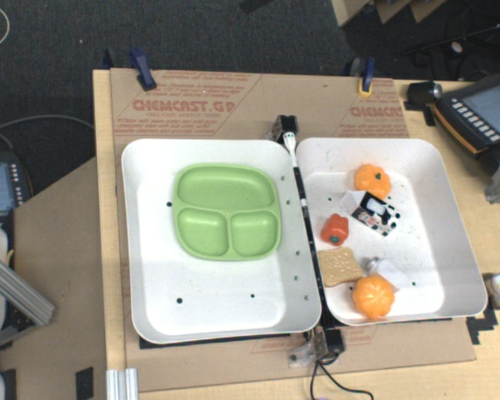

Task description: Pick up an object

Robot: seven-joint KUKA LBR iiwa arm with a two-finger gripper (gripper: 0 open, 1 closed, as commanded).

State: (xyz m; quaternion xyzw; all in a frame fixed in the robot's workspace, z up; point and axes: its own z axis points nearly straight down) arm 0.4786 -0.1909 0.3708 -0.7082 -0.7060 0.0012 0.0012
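The right bin (pixel 437 223) holds several small things. An orange fruit (pixel 372 178) lies near its back, and a second orange (pixel 373 296) sits at its front edge. Between them are a red pepper-like piece (pixel 335 229), a tan cracker (pixel 339 266), a black and white packet (pixel 375 213) and a small grey scrap (pixel 375 265). The left bin (pixel 150 290) carries a green three-compartment plate (pixel 227 212) with nothing on it.
The bins stand on a cardboard sheet (pixel 183 98) clamped to the bench by a blue clip (pixel 142 67) and a yellow-blue clip (pixel 367 75). A pendant with a screen (pixel 475 115) lies at the right edge. Aluminium framing (pixel 12 294) is at the left.
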